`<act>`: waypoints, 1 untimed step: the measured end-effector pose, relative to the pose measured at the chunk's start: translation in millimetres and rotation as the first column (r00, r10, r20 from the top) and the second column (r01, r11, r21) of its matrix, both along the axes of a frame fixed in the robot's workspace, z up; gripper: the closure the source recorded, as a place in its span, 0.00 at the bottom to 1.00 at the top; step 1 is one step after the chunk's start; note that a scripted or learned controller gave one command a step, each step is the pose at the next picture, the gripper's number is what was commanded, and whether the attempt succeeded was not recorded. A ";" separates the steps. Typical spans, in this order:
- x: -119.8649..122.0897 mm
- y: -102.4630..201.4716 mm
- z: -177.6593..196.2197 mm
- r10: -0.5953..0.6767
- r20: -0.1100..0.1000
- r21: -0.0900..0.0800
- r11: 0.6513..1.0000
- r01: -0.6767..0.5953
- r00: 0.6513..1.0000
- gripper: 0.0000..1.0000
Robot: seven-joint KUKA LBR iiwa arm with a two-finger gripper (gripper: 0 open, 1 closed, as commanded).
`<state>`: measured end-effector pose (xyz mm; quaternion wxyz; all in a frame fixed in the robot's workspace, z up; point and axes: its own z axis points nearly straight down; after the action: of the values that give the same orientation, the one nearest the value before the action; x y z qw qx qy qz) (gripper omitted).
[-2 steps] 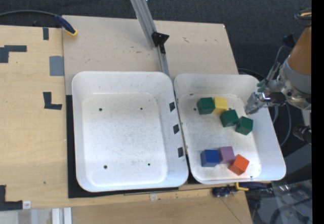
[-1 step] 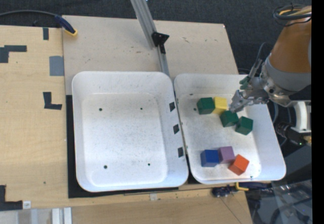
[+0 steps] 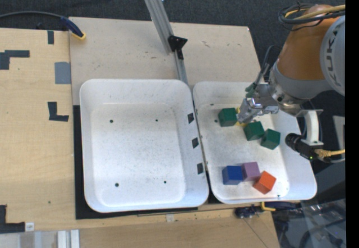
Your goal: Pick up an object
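In the right bin (image 3: 224, 92) lie three green blocks: one (image 3: 227, 117) at the upper left, one (image 3: 254, 131) in the middle, one (image 3: 270, 138) to its right. Near the front edge sit a blue block (image 3: 233, 174), a purple block (image 3: 251, 170) and an orange block (image 3: 265, 182). My gripper (image 3: 247, 116) hangs low in the bin, just right of the upper-left green block and above the middle one. A small yellow thing shows at its tips, too small to identify.
The left bin (image 3: 90, 129) sits beside the right one, divided from it by a shared rim (image 3: 196, 134). A slanted metal rail (image 3: 157, 8) runs down to the bins' back edge. The arm's orange band (image 3: 305, 53) looms over the right bin's back right corner.
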<state>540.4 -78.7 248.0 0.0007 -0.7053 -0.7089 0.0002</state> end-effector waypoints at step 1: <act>13.3 53.7 -14.0 0.001 -0.002 0.001 1.000 -0.001 1.000 1.00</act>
<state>553.8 -24.9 234.0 0.0016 -0.7049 -0.7093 0.0006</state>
